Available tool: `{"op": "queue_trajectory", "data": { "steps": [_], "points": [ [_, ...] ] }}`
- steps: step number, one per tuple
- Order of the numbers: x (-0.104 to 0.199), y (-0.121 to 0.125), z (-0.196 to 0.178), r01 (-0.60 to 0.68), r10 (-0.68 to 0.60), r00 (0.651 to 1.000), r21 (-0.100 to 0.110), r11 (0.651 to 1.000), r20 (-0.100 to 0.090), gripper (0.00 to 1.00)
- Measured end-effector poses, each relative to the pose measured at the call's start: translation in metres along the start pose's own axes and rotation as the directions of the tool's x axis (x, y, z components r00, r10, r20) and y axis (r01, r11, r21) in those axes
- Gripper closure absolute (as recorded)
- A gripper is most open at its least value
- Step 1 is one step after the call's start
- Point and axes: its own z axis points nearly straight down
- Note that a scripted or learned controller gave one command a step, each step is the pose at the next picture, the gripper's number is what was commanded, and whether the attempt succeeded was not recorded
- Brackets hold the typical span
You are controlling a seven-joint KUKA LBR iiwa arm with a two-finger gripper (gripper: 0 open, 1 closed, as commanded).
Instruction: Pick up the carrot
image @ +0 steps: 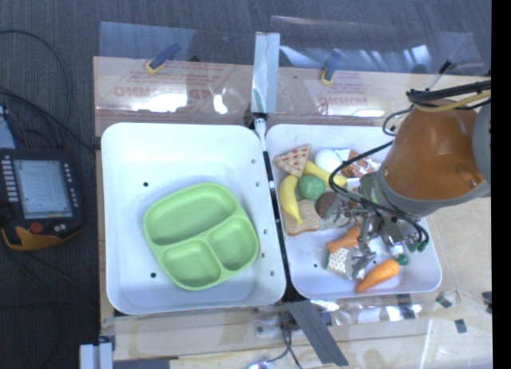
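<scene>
I see the carrot point(378, 274) lying at the near right corner of the right bin point(427, 279), gripper point(369, 249) hovering just above-left of it among toy food, and I can't tell its state.

Bench point(72, 279) is carrying two shallow white bins sitting side by side, walls touching along the middle. Left bin point(120, 200) is taking up the bench's left half, right bin point(427, 271) the right half, its front wall lying near the bench's front edge. Clear plastic sheeting point(231, 80) is lying along the bench's back edge behind both bins, glaring under the light. A blue clip point(162, 57) is sitting on that sheeting toward the back-left, another blue clip point(330, 67) toward the back-right.
</scene>
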Motion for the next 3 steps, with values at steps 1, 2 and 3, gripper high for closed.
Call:
{"op": "queue_trajectory", "data": {
  "steps": [1, 2, 3],
  "points": [
    [-0.009, -0.015, 0.073, 0.034, -0.034, 0.999, 0.006, 0.999, 0.016, 0.0],
    [-0.012, -0.01, 0.073, -0.005, 0.005, 1.0, 0.01, 1.0, 0.015, 0.0],
    [-0.015, -0.009, 0.062, -0.003, 0.003, 1.0, 0.012, 1.0, 0.023, 1.0]
  ]
}}
